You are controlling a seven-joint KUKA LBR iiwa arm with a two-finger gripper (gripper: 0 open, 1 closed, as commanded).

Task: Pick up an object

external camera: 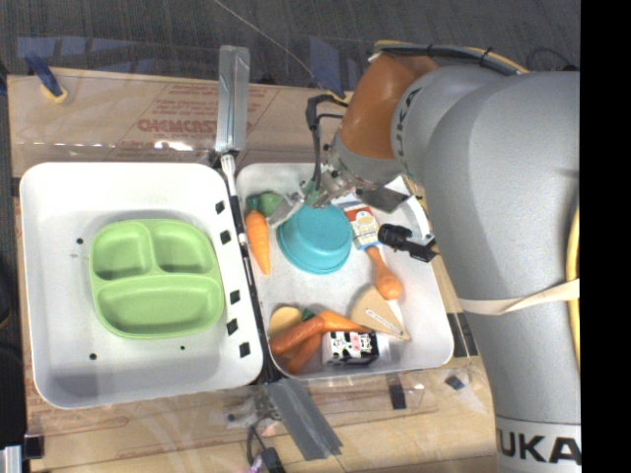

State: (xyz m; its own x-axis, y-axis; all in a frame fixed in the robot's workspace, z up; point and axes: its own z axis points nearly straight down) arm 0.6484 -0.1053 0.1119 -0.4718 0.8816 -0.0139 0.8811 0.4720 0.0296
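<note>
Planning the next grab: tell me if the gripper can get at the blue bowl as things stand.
Probably yes. The gripper hangs right at the blue bowl's upper rim, and nothing lies on the bowl; the carrot beside it lies apart.

One fixed camera looks steeply down from above the wooden bench (118, 116), framing both shallow white plastic bins (49, 294) closely.

1. This is a robotics lab or test cell, not a home or a shop.
2. An industrial grey arm (493, 195), lettered KUKA at 5 o'clock, fills the 3 o'clock side.
3. Two shallow white bins (59, 363) sit side by side on a bare board bench (118, 106), with clamps and brackets between them.
4. Toy food (258, 239) and a green divided plate (156, 277) serve as test pieces.
5. Dark carpet (99, 8) lies at 12 o'clock.
</note>
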